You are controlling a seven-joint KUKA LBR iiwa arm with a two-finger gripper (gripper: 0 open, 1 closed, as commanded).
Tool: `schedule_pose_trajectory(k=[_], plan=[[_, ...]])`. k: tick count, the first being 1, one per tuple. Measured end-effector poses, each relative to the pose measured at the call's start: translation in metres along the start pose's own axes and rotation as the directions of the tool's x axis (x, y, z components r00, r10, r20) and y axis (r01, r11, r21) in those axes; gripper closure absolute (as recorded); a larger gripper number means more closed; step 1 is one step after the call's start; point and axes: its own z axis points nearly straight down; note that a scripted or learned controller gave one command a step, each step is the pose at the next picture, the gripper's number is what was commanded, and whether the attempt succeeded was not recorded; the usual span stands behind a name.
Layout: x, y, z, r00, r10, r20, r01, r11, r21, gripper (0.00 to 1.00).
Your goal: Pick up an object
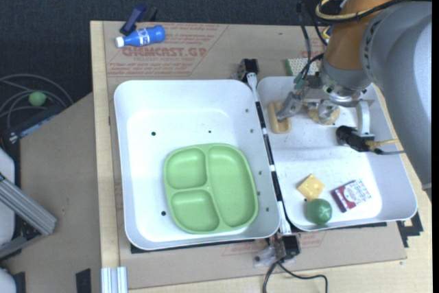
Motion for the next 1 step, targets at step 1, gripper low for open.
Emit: schedule_pose_trajectory(k=[1], plan=[[-0.0016,0.0020,0.0003,1.000,-0.001,-0.003,0.001,1.000,0.007,0.00]])
